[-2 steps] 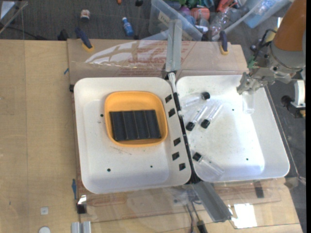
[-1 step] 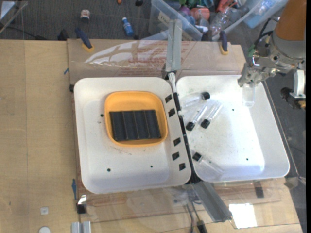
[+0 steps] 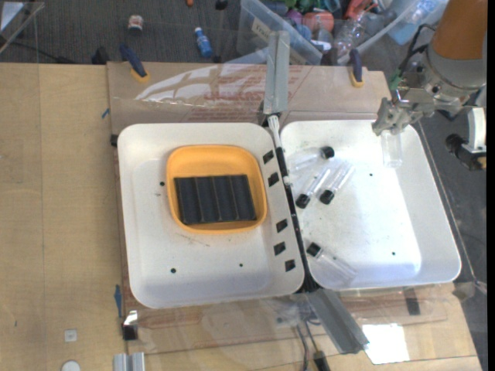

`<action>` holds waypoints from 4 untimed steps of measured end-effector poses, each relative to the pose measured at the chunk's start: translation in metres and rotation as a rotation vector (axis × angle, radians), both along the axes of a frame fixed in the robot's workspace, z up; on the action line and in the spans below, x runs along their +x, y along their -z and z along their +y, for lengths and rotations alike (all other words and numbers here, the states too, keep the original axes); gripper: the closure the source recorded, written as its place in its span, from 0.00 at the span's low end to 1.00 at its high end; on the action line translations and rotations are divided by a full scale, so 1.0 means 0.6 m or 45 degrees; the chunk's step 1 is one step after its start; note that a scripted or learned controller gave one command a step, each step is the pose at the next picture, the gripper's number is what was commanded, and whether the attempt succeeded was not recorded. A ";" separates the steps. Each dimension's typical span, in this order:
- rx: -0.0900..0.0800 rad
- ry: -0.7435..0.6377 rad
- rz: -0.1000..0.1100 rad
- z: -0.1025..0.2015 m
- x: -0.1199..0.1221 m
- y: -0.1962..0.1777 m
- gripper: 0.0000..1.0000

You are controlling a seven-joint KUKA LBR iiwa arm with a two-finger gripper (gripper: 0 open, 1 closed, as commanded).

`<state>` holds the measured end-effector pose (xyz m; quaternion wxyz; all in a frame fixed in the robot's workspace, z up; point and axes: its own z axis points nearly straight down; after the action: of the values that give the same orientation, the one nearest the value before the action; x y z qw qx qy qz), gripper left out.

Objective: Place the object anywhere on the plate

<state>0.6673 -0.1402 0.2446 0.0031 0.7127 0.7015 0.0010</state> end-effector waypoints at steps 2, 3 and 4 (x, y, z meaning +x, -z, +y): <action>0.000 -0.075 0.000 -0.011 0.001 -0.056 1.00; 0.000 -0.075 0.000 -0.052 0.000 -0.093 1.00; -0.001 -0.185 -0.001 -0.141 -0.001 -0.285 1.00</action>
<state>0.6667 -0.2247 0.4157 0.0035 0.6598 0.7514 0.0012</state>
